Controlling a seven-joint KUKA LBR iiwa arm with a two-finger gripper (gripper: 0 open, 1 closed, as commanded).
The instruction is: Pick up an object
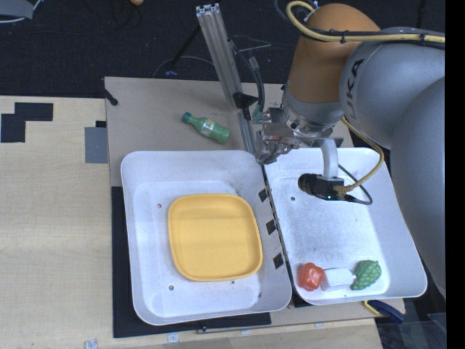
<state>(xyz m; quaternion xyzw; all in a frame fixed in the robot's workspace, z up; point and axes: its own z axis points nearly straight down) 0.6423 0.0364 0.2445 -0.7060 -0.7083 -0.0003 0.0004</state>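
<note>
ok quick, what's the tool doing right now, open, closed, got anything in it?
Tool: at the far edge where the two bins meet; cannot be told whether it is open or closed, and nothing is seen held in it.

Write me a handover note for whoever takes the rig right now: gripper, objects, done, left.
Gripper: at the far end of the divider between the two bins, nothing visibly held.
Right bin: red object, white block and green object clustered at the near edge.
Left bin: yellow tray lying flat.
Green bottle: lying on the bench beyond the bins.
Done: nothing picked yet.
Left: move to an object, grasp, lift.
</note>
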